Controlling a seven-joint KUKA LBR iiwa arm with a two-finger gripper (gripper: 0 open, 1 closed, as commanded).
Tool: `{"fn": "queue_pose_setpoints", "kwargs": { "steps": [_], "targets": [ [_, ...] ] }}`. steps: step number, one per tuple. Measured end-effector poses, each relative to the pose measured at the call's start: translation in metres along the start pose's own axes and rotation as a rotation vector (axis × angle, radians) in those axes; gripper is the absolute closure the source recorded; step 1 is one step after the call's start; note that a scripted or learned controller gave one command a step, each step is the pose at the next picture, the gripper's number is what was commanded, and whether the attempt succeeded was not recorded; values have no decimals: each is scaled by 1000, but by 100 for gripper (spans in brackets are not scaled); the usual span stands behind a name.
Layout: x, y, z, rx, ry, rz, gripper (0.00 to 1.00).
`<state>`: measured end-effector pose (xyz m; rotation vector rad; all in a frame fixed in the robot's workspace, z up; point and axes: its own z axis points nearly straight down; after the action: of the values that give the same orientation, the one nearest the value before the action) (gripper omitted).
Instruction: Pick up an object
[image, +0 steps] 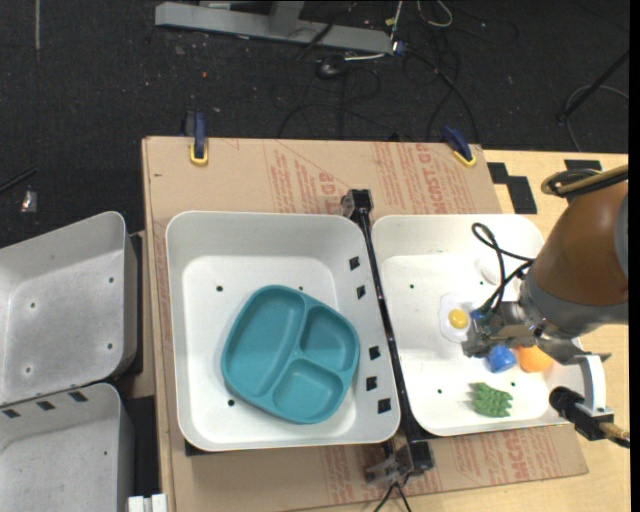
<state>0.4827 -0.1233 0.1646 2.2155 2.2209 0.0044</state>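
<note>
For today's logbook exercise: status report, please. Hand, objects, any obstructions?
Hand low in right bin. Blue piece, orange piece, green piece beside it. Cable looping overhead.

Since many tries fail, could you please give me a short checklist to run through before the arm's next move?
1. End effector over the right bin: ok.
2. Small items within reach, a blue piece, an orange piece, a yellow ball and a green toy: ok.
3. Something held: cannot tell.
4. Teal divided plate lies apart in the left bin: ok.
5. Black cable clear of the items: cannot tell.
</note>
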Motion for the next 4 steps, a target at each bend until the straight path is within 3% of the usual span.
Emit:
{"fn": "queue_pose_setpoints", "kwargs": {
  "steps": [2, 4],
  "targets": [
    [9, 4, -105, -2, 0, -1, 100],
    [115, 24, -94, 5, 3, -6, 100]
  ]
}}
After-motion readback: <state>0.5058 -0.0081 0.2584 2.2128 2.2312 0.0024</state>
